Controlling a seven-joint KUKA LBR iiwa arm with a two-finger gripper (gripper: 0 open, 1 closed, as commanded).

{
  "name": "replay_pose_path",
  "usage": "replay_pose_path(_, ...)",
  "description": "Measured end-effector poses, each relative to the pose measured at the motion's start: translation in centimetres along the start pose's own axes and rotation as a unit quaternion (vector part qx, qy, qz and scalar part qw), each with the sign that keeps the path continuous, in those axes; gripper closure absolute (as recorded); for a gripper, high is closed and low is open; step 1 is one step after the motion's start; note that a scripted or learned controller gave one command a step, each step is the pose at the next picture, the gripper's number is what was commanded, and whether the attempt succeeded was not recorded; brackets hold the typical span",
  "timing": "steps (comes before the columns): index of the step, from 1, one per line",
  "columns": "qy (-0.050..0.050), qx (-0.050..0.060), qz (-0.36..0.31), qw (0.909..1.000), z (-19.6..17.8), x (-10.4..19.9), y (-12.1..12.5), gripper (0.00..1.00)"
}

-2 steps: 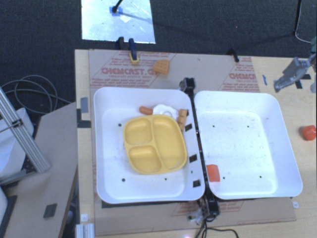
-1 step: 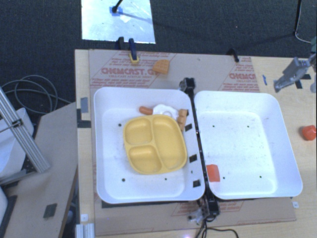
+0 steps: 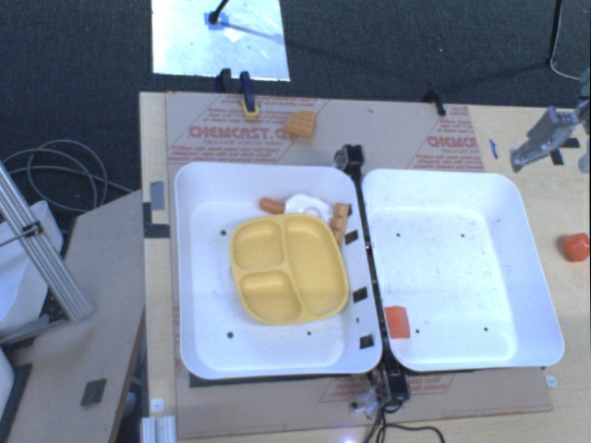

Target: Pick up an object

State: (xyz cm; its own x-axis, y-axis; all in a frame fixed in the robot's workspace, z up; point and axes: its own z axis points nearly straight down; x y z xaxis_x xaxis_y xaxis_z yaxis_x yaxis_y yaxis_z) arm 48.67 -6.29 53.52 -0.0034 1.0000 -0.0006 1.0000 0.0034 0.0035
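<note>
Gripper (image 3: 545, 141) hangs at the far right, off both bins; can't tell its state. One yellow tray (image 3: 288, 269), one sausage (image 3: 271, 206), one white piece (image 3: 307, 206) in the left bin (image 3: 199, 340). One orange block (image 3: 397, 321) in the right bin (image 3: 526, 340).

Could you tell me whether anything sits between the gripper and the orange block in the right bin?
Nothing visible does. The gripper is at the bench's upper right, outside the right bin. The orange block lies at that bin's lower left edge, against the divider, with only bare bin floor between them. That edge position may crowd a grasp.
</note>
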Motion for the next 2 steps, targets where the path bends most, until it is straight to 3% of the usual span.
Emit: replay_pose_path(2, 0.0, 0.0, 0.0, 1.0, 0.0, 0.0, 0.0, 0.0)
